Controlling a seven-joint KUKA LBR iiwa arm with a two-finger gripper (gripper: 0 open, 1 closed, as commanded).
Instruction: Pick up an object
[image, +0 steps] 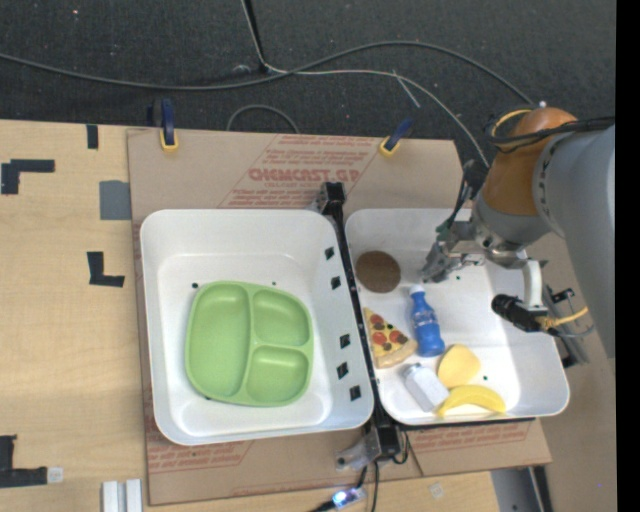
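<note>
While 2 shallow white bins sit side by side on a cardboard sheet (300, 165) laid over the bench (60, 300), the grey arm (570, 190) with its orange band reaches in from the right above the right bin (545, 395). Next in size, the left bin (165, 300) holds a green divided tray (250, 343) with 3 compartments, lying flat near the bin's middle. At the arm's end, the gripper (440, 262) hangs over the upper part of the right bin, just right of a round brown disc (378, 270) that lies against the bin's left wall; whether its fingers are apart or together cannot be told from this angle, and nothing is seen between them. Below the gripper, a blue bottle (426, 322) with a white cap lies roughly upright in the view, apart from the gripper tip. Just left of the bottle, a pizza slice (388, 338) lies against the divider between the bins. Lower down, a yellow wedge-shaped piece (458, 365) sits just above a yellow banana (473, 401) at the bin's front edge, the 2 touching or nearly so. Beside them to the left lies a small white block (425, 386). 2 clamps, 1 at (166, 125) and 1 at (397, 135), grip the cardboard's far edge.
</note>
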